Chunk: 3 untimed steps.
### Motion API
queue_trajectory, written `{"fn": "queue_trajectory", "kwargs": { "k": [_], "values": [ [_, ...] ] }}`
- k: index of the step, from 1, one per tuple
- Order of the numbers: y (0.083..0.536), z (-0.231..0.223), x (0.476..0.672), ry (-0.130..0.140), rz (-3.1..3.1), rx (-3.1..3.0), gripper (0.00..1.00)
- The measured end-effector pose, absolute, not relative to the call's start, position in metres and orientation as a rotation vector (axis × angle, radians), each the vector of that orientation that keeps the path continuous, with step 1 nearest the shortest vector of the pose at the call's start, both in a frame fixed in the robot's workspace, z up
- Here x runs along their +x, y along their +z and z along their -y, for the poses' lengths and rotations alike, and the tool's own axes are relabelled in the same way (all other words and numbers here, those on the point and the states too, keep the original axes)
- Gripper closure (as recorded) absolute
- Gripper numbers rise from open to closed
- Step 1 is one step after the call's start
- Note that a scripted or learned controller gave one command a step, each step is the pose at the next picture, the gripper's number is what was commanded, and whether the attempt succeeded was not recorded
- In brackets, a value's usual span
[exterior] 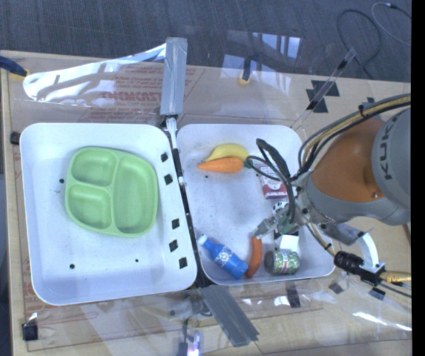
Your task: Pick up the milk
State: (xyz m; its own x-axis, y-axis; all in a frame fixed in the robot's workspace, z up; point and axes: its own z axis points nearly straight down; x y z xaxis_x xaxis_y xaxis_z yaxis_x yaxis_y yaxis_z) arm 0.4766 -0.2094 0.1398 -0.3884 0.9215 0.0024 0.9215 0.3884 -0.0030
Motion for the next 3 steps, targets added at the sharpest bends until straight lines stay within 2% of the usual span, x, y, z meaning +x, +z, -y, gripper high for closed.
{"fn": "queue_trajectory", "kwargs": {
  "k": [1, 2, 3],
  "values": [
    [0.177, 0.210, 0.478, 0.001, 2.708, -1.594, 0.00],
    [0.191, 0.210, 0.530, 0.000, 2.751, -1.518, 0.00],
    [0.097, 0.210, 0.478, 0.001, 2.731, -1.547, 0.00]
  ]
}}
